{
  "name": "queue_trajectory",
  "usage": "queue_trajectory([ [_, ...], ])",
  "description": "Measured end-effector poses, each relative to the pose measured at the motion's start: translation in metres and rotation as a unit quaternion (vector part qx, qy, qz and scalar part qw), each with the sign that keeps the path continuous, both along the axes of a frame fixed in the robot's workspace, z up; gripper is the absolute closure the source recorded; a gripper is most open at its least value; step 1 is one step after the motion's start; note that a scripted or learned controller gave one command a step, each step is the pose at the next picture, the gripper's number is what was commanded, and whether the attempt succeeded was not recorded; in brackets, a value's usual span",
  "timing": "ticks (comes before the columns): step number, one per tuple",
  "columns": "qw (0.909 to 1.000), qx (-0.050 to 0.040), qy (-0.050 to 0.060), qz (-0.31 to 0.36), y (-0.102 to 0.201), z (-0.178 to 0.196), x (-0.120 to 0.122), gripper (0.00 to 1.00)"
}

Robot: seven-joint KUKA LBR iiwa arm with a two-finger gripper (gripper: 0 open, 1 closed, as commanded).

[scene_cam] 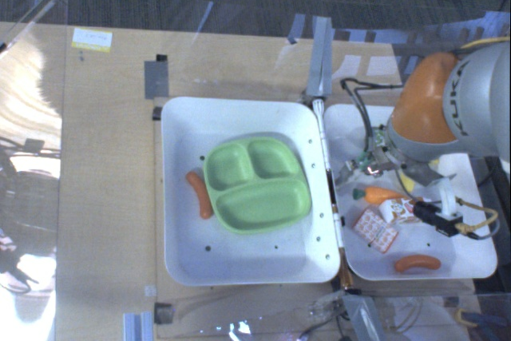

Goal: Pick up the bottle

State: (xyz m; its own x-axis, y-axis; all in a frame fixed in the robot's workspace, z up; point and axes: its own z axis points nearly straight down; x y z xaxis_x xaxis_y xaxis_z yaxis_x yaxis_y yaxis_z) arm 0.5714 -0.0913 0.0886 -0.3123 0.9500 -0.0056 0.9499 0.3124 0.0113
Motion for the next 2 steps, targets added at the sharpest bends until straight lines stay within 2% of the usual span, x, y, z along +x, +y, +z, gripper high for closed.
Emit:
queue_trajectory([
  [1,0.9622,-0.0030,0.001,0.272,-0.015,-0.001,0.055,0.00],
  [2,0.9984,-0.0003,0.001,0.057,-0.005,0.000,0.006,0.00],
])
